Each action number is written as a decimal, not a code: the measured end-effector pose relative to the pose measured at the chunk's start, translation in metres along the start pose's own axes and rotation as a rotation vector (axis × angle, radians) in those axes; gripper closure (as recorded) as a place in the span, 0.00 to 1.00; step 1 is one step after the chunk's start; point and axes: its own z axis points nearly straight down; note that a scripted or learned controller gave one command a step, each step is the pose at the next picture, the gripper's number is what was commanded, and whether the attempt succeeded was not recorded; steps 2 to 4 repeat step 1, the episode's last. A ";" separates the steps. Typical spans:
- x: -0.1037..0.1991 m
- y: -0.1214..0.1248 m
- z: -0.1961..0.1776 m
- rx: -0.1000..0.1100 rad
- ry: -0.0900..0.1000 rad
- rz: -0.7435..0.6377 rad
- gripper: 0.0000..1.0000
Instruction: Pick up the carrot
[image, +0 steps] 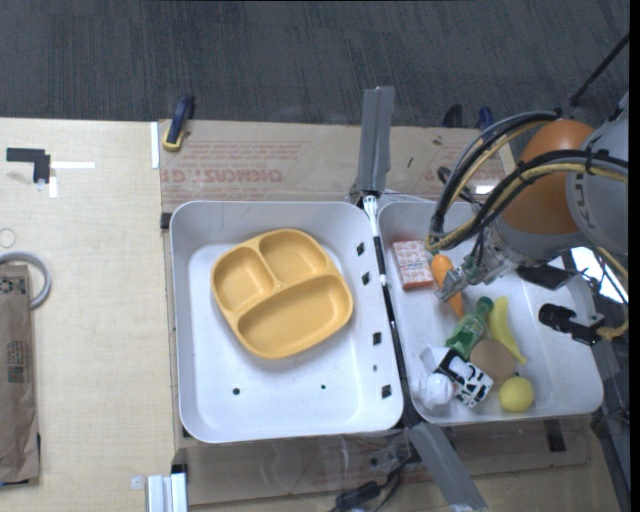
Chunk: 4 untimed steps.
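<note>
Orange and smooth, the stubby tapered plastic carrot (444, 274) lies in the right shallow white bin (570, 400), beside a small pink printed box (410, 264); the gripper (468, 277) is touching it, grip state unclear.

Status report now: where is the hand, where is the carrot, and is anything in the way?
Hand low in right bin, at carrot. Grasp unconfirmed. Green bottle and pink box close by.

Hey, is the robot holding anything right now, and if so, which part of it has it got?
It cannot be told. The tool is down at the carrot in the right bin, right beside its orange body, but whether the carrot is actually gripped is too small to make out.
</note>
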 end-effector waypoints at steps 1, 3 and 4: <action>0.038 0.086 -0.094 -0.002 -0.003 -0.076 1.00; 0.038 0.086 -0.094 -0.002 -0.003 -0.076 1.00; 0.038 0.086 -0.094 -0.002 -0.003 -0.076 1.00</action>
